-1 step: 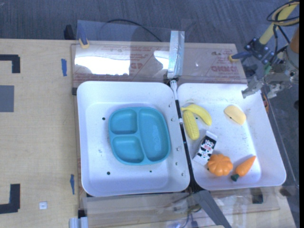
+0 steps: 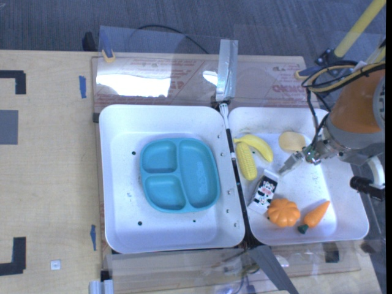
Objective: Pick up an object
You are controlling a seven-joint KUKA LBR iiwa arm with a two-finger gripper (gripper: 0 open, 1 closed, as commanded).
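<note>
The right bin holds several toy foods. A yellow banana and a corn cob lie at its left side, and a pale yellow round piece lies near the back. A black-and-white carton, an orange pumpkin and a carrot sit towards the front. My gripper hangs over the middle of this bin, tip pointing left, just below the round piece and above the carton. Nothing visible is held in it.
The left bin contains a teal divided plate. A raised divider separates the two bins. The grey arm with its orange band comes in from the right over the right bin's rim. Cables hang at the back right.
</note>
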